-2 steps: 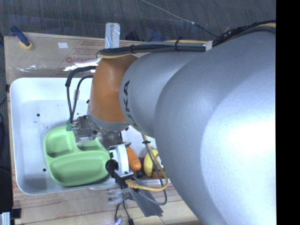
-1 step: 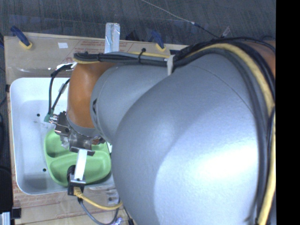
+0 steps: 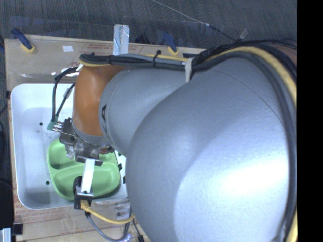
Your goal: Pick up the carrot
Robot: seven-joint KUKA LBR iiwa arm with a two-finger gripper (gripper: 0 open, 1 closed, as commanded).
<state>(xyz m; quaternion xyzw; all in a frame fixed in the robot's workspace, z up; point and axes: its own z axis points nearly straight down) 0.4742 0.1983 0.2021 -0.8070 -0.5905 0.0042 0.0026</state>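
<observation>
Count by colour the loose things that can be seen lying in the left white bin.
Green: 1 (a dish-like thing)
Total: 1
The arm covers much of the bin, so this tally holds for the visible part alone.

Green dish [image 3: 104, 178] in L white bin [image 3: 29, 135].

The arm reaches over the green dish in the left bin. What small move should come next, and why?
Probably raise the pincer straight up a little. It sits over the green dish in the left bin, and the arm hides what lies beneath it; a small lift may show whether anything is caught.
</observation>
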